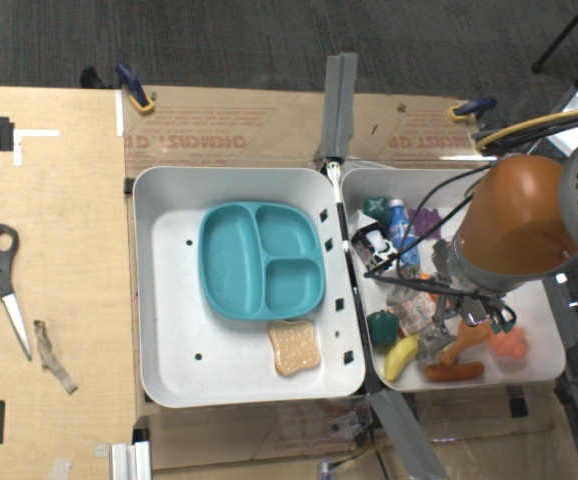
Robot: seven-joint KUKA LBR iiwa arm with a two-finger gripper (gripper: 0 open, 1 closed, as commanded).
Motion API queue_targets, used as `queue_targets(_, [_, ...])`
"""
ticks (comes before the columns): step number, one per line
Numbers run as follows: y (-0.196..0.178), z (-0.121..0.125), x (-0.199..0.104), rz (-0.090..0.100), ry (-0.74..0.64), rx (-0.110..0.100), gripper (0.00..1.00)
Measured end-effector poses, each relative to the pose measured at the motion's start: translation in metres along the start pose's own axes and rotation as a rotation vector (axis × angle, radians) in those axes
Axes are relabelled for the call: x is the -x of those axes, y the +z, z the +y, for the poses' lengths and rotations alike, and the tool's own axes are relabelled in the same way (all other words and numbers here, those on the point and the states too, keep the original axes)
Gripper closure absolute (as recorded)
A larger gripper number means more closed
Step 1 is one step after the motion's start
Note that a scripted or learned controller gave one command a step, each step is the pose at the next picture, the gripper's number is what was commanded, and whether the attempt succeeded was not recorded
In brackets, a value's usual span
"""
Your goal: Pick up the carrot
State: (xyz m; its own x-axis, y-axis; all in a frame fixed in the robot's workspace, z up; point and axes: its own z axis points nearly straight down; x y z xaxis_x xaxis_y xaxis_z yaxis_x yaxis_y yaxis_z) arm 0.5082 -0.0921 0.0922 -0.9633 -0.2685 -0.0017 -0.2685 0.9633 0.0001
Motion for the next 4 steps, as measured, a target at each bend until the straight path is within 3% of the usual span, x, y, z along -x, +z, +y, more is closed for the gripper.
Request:
queue_targets(1, [-0.001,-0.014,0.029,-0.004,0.237,-0.001,0.00])
queue_targets(2, [-0.013,-0.014,0.031,-0.008,0.235,-0.003,1.00])
queue_targets(3, [-0.100,0.041,0.028,-0.003,-0.018,0.000,1.00])
queue_targets(4, [-0.170,-0.042,0.062,-0.003,0.044,-0.001,1.00])
